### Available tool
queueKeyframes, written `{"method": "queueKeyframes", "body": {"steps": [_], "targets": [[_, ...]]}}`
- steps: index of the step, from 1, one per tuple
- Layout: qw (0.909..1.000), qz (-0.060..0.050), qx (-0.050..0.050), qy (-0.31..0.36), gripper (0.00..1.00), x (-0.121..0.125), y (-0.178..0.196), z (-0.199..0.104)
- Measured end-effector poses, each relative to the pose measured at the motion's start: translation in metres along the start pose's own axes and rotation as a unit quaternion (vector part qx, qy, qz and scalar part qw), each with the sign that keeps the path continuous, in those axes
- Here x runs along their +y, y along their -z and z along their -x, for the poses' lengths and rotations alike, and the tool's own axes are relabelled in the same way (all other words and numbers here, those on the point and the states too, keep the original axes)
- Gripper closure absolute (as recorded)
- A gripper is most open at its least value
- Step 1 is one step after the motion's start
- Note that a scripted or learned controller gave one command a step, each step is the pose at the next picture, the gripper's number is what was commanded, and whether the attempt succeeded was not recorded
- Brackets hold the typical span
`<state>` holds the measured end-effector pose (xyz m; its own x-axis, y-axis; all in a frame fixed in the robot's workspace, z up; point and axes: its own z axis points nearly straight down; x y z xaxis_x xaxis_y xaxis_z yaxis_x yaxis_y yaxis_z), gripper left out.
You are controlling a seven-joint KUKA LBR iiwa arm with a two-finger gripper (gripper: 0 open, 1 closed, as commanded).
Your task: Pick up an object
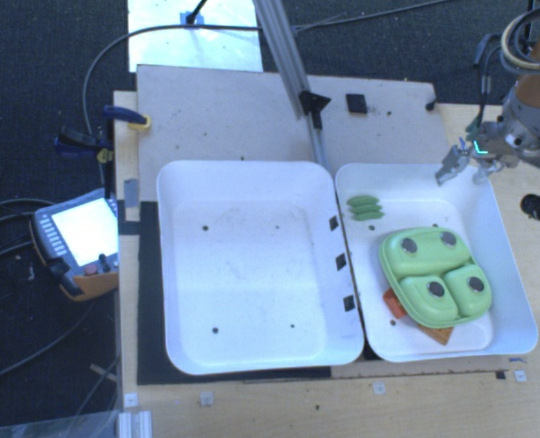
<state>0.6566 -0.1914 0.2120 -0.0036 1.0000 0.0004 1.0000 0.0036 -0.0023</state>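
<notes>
Two white bins side by side on the tabletop (252,108). Left bin (252,354): nothing in it that I can see, just a few dark specks on the floor. Right bin (516,327): three things. One big light-green moulded piece (434,275) with four dark dimples, toward the bin's near-right corner. One orange flat piece (431,330) poking out from under it on the near side, mostly covered. One small darker-green ridged item (365,208) near the bin's far-left corner, apart from the other two. Claw (467,161) hangs over the right bin's far-right corner, holding nothing; fingers look spread, a gap between the two tips. Arm comes in off the tabletop's right edge. A pendant (77,243) lies on the floor off the left edge.
</notes>
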Motion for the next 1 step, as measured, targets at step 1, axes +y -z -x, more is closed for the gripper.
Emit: {"method": "queueKeyframes", "body": {"steps": [1], "targets": [[1.0, 0.002, 0.0, 0.0, 0.0, 0.0012, 0.0025, -0.0001]]}}
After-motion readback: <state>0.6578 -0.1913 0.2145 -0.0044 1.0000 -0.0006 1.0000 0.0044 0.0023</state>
